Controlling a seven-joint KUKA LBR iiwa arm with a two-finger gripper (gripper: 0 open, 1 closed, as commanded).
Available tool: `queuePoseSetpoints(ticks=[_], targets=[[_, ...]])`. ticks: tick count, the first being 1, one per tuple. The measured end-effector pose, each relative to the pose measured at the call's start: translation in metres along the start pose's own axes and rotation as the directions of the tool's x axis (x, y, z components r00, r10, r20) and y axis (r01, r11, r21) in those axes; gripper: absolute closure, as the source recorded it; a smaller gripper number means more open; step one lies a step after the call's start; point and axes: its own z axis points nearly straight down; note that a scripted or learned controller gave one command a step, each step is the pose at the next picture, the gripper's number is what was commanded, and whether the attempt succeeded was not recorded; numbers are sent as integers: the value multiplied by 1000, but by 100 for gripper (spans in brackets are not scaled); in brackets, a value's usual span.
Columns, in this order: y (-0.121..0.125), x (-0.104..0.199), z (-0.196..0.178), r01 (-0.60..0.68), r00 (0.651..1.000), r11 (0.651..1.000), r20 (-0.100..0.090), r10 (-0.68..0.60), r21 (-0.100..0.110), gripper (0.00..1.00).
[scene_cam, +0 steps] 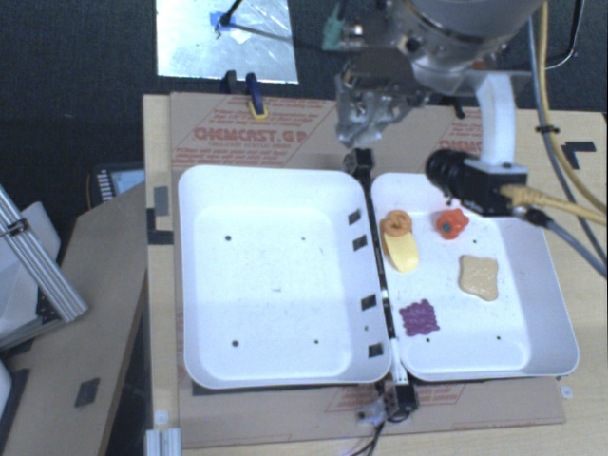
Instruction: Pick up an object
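so far nothing is lifted: the gripper (361,139) hangs above the far end of the seam between the two bins, over the cardboard sheet (247,131) and not down among the objects. whether it is parted or closed i cannot tell, since the wrist hardware hides the tips, and nothing shows in its grasp.

all the candidates lie in the right bin (541,350): an orange ring-shaped piece (396,222) touching a pale yellow banana-like piece (402,251) near the bin's left wall, a red-orange piece (452,222) further right, a tan bread-like slab (479,276) nearer the front, and a purple cluster (419,317) nearest of all. the left bin (204,255) shows just its white floor with a few dark dots.

by my reading, the whole pick remains: choose one, descend, close, raise.

the bins sit on a wooden bench (114,283). a crinkled silver sheet (226,27) lies on dark floor at the far left, yellow cables (560,145) trail at the right, and an aluminium rail (33,264) leans at the left edge.
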Motion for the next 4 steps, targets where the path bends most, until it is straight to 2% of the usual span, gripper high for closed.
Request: queuePoseSetpoints(ticks=[3, 4], targets=[[1, 1, -33, 16, 1000, 1000, -4, -16, -6, 100], [15, 42, 177, -15, 1000, 1000, 10, 15, 20, 100]])
